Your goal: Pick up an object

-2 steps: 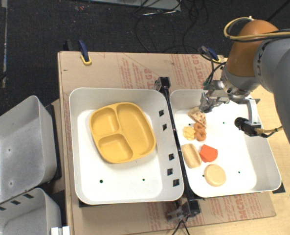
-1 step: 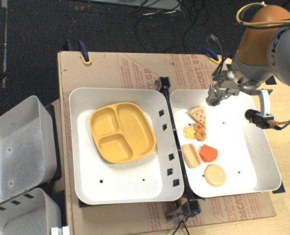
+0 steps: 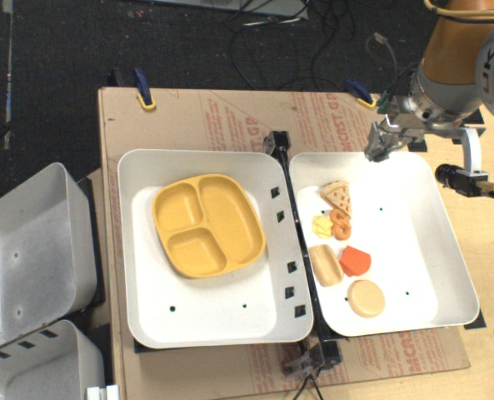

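Over the far rim of the right-hand shallow white bin [image 3: 446, 223] hangs the claw [image 3: 378, 151], with nothing visible between its tips; how far it is parted I cannot tell. Below it and toward the camera, well apart from it, the candidate objects cluster along the bin's inner side: a tan wedge like a waffle slice [image 3: 336, 195] closest to the claw, then a small yellow piece [image 3: 322, 224] touching an orange ring-shaped piece [image 3: 341, 222], a beige loaf-shaped block [image 3: 326, 265], a red-orange chunk [image 3: 355, 261] and a pale round disc [image 3: 366, 297] farthest off. The disc sits apart from its neighbours, so it looks the safest pick: descend squarely over it, straddle its edges, then close.
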`<state>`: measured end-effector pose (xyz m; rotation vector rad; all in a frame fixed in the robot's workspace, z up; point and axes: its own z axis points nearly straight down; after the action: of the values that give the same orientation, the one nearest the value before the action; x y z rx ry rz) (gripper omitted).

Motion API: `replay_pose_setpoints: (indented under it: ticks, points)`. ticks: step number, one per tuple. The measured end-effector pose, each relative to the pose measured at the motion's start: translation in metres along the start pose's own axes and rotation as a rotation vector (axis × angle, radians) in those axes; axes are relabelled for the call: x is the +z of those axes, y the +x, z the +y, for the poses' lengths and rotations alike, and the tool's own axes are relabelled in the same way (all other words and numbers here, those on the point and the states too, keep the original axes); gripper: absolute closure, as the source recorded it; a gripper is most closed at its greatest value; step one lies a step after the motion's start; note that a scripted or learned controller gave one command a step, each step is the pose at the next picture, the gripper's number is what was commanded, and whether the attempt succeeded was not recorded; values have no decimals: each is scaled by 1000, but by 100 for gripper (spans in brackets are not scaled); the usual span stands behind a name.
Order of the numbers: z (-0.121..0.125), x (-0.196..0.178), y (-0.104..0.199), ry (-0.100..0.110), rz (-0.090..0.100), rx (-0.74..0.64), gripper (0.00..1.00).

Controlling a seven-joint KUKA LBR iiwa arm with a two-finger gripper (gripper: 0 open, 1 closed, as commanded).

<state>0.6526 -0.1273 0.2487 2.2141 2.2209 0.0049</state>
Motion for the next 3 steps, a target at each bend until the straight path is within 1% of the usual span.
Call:
replay_pose_setpoints:
  ticks: [1,2,3]
  points:
    - [1,-42,0,0,0,-1,100]
    - [-19,-37,58,8,2,-4,100]
    - [-38,-38,106,8,3,-4,100]
